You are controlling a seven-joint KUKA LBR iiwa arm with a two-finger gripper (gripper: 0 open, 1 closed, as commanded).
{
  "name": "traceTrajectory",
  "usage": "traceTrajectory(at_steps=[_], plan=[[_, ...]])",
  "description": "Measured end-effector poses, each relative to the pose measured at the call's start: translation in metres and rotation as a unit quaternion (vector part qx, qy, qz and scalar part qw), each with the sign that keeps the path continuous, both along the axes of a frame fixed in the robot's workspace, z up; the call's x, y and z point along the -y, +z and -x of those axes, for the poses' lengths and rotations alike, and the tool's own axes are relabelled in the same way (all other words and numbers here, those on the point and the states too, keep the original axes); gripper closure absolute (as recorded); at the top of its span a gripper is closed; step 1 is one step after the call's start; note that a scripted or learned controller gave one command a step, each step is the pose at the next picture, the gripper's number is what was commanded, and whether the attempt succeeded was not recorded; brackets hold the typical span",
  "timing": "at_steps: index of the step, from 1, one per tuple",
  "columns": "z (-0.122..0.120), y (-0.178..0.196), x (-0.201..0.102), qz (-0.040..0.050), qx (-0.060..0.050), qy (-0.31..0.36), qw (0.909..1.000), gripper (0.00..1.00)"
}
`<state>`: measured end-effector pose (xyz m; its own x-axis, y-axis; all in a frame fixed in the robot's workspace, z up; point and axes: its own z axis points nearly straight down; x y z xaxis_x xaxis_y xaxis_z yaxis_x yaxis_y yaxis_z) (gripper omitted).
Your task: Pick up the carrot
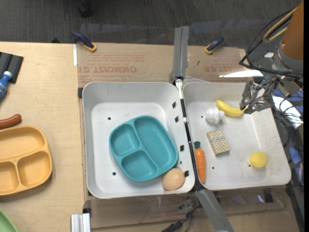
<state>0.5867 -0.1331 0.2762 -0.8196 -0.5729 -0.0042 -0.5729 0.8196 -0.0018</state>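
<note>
Scanning right bin [270, 178] | carrot [200, 165] lay along its left wall, green top away from us, awkward for finger clearance | gripper [252, 102] hung over the banana [229, 109], well apart from carrot | we could not tell its opening; nothing visibly held

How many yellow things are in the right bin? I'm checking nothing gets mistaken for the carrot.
2: a banana near the far wall, beside the claw, and a yellow ball toward the near right corner.
</note>
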Motion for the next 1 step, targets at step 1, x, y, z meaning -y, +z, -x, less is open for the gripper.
traceTrajectory(at_steps=[1], plan=[[-0.0459,-0.0528,0.0141,-0.0004,0.0,-0.047,0.9989,1.0]])
